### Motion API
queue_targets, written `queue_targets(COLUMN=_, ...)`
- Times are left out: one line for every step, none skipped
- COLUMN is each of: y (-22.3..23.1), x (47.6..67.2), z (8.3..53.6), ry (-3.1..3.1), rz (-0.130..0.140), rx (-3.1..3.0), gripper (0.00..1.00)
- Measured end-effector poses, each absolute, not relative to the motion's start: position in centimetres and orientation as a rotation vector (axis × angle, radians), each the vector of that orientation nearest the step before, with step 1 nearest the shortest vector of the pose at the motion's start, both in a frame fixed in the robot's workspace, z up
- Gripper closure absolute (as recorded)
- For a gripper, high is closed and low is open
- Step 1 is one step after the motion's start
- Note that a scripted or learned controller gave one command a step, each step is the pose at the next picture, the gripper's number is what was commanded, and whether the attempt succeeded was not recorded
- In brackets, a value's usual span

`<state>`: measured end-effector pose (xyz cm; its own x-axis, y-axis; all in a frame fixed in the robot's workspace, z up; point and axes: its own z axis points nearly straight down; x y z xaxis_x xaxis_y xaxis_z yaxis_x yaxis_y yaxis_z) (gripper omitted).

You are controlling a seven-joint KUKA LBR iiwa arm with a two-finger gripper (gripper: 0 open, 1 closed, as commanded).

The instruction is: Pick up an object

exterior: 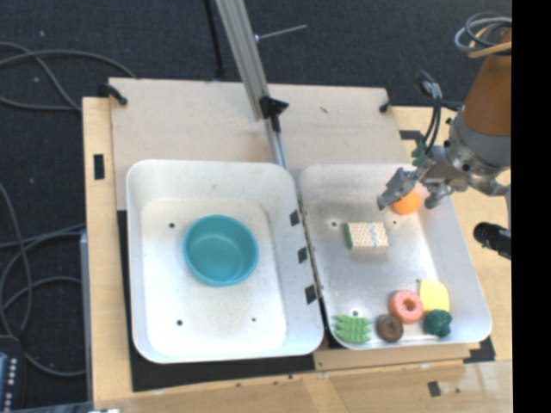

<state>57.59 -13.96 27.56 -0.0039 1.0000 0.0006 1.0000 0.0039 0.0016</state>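
Gripper: gripper hangs over the upper right part of the right bin, its 2 grey fingers spread around an orange ball; the ball shows between them, though whether it is lifted off the floor of the bin cannot be told.
Arm: grey arm with its orange band enters from the right edge, cables looping above it.
Orange ball: in the right bin, near its far right side, between the 2 fingers.
Block: pale speckled block with a green end lies near the middle of the right bin, below and left of the ball, apart from it.
Near-corner cluster: pink ring, brown ring, yellow piece, dark green piece and light green ridged piece sit close together along the near rim of the right bin.
Left bin: left bin holds 1 teal bowl, upright, near its middle.
Bins: the 2 white bins sit side by side, touching along their inner edges.
Bench: tan bench carries both bins; a slanted metal rail rises from behind them.
Floor: dark carpet with loose cables on the left.
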Motion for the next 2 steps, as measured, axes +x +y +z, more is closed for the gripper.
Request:
queue_targets(y=-14.0, x=57.6, z=27.6, ry=2.224, rz=0.003, rx=2.217, gripper=0.0)
queue_targets(y=-13.5, x=57.6, z=23.1, ry=2.22, rz=-0.006, rx=2.224, gripper=0.0)
